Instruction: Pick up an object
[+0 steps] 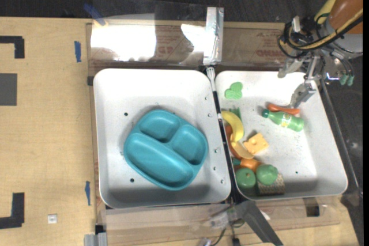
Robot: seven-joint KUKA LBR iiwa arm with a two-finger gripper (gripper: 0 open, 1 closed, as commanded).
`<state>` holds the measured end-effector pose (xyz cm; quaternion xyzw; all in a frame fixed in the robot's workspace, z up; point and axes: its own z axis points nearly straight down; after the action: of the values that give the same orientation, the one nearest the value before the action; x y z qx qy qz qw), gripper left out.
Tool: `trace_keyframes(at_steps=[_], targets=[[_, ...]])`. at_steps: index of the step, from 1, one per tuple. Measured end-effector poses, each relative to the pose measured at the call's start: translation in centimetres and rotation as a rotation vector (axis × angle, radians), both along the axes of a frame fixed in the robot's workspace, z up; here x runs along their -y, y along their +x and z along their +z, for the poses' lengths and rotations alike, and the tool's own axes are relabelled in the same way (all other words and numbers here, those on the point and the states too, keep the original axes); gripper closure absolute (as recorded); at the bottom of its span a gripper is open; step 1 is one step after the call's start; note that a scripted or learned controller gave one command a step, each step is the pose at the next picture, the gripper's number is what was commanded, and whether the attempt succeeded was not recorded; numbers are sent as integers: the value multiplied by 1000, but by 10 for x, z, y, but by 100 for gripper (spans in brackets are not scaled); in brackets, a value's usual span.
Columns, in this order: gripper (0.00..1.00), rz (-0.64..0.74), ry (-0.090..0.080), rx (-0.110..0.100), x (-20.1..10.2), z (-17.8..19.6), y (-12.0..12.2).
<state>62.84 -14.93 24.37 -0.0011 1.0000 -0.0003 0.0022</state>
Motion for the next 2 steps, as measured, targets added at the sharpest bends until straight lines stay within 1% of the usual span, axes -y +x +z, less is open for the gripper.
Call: trace_keyframes(at_steps=[1, 2], targets=[[0, 105, 3, -10, -7, -104, -72], [0, 153, -9, 26, -42, -148, -117]])
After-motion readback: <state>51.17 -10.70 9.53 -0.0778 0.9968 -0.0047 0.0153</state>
